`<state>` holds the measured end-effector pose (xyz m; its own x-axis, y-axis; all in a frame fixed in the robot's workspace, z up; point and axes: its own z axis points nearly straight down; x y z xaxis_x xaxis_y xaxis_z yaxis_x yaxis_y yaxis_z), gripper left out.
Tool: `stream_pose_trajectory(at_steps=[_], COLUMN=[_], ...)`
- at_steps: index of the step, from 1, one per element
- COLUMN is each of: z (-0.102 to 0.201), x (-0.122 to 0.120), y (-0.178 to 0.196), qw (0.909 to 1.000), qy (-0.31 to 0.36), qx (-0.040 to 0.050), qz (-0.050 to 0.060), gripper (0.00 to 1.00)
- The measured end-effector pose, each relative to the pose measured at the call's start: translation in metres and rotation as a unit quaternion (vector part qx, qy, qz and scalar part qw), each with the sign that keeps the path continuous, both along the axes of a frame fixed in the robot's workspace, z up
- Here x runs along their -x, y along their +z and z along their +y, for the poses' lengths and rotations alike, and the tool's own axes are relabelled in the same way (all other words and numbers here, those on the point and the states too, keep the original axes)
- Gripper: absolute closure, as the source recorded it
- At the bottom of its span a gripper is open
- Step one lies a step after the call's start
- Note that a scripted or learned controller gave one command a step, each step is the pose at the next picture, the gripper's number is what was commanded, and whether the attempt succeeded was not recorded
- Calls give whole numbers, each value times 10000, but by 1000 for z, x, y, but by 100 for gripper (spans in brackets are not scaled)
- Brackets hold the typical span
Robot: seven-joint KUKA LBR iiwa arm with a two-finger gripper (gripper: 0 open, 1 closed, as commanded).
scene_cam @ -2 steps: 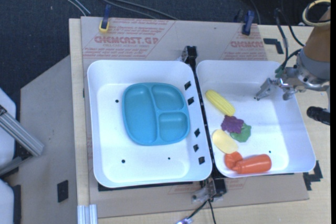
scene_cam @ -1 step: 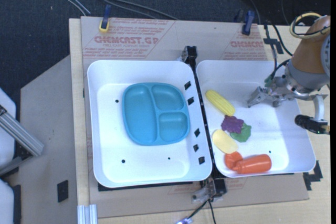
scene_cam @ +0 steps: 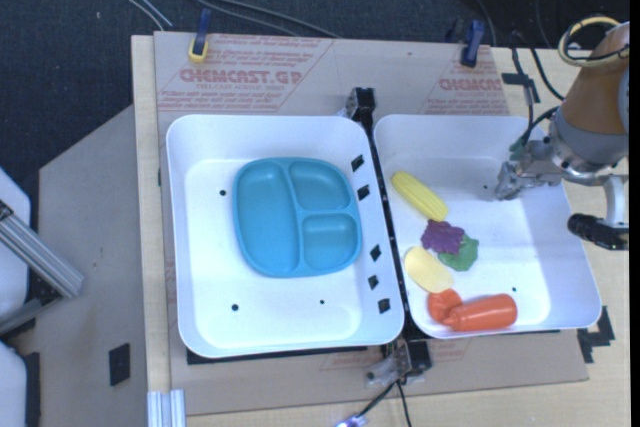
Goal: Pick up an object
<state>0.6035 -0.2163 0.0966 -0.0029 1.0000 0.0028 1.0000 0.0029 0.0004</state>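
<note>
The right bin (scene_cam: 560,310) holds several toy foods along its left side: a yellow corn cob (scene_cam: 419,196), a purple grape bunch (scene_cam: 443,237) on a green piece (scene_cam: 462,257), a pale yellow piece (scene_cam: 428,269) and an orange-red carrot (scene_cam: 479,312). My gripper (scene_cam: 509,185) hangs low over the bin's upper right part, to the right of the corn and apart from it. I see nothing between its fingers.
The left bin (scene_cam: 190,215) holds a blue divided plate (scene_cam: 297,215). A black divider with clips (scene_cam: 372,215) runs between the bins. Clamps (scene_cam: 200,45) hold the board at the back. The arm's wrist (scene_cam: 590,130) stands over the right bin's right rim.
</note>
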Motion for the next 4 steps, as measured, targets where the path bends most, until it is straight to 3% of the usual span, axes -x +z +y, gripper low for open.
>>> stream_pose_trajectory(at_steps=[3,4], z=[12,68], x=[-19,-2], y=[142,150], qw=[10000,10000], qy=[-8,10], qx=[23,0], qz=[-29,9], gripper=[100,100])
